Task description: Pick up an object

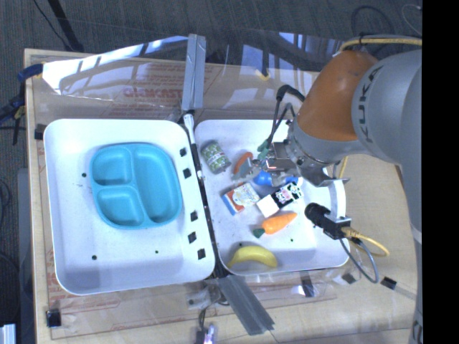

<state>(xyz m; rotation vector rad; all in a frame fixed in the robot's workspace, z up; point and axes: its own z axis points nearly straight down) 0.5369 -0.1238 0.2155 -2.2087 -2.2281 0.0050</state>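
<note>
the claw [257, 165] sits low over the middle of the right bin [215, 131], at the end of the grey arm [380, 99] with its orange band. i cannot tell from this slanted look whether it is apart, together or clamped on anything, so i would not count anything as held.

going near to far from the claw: right under and just beside it is a small blue object [262, 179], part hidden by the wrist hardware. on the claw's far side from the arm lies an orange-red piece [242, 160], almost touching it. just nearer the camera than the claw sits a small carton [240, 198] with blue and red on it, and next to that a white block [268, 206] and a black-and-white patterned thing [288, 192]. a little further off, away from the arm, is a green speckled can [214, 156]. nearer the camera still lie the toy carrot [276, 223] and then the banana [252, 256] by the bin's front wall. furthest off, in the left bin [64, 213], is the blue divided plate [136, 183].

my judgement: this is the reach-and-grasp step, the claw down among the clutter around the blue object. the next move calls for a firm close on one item and a straight lift, without dragging the neighbours that crowd it.
</note>
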